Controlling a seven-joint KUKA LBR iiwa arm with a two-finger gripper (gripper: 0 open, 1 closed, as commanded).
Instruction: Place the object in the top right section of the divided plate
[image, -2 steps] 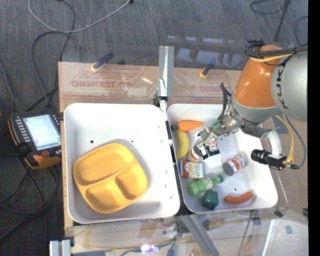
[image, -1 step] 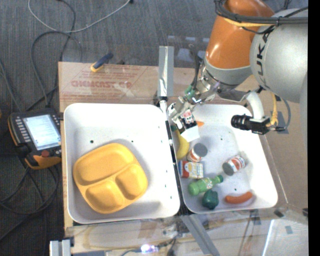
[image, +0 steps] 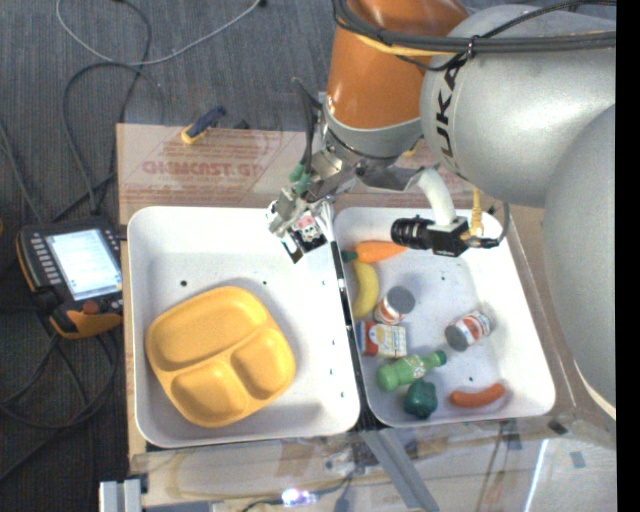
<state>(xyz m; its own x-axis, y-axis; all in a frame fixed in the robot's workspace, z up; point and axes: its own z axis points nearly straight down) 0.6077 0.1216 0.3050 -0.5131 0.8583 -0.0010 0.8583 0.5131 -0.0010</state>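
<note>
- Here, nearest the camera, the yellow plate (image: 220, 355) lies in the near-left part of the left bin (image: 140, 300), turned askew. It has one large section on its far side and two smaller ones on its near side.
- Because of that turn, "top right" is best read as the section nearest the bin's far-right corner, and I would fix on that before descending.
- The right bin (image: 530, 330) holds the loose things. A green pepper (image: 421, 399) and a sausage (image: 477, 397) lie by its near edge, a green bottle (image: 408, 370) and a small can (image: 468, 329) lie mid-bin, and a banana (image: 366, 290) and a carrot (image: 378, 251) lie toward the far-left corner.
- Which of these is the task's object I cannot tell; none lies on the plate.
- The gripper (image: 303, 228) hangs over the left bin's far-right corner, well apart from the plate. Whether it carries anything, or how wide it stands, I cannot tell.
- If it is loaded, the move is toward the plate: come in low, centre over the section, release gently.
- Both bins are smooth white plastic, so round items may roll.
- Beyond them lie cardboard (image: 200, 170), a pendant (image: 75, 262) at the left, and cables on grey carpet.
</note>
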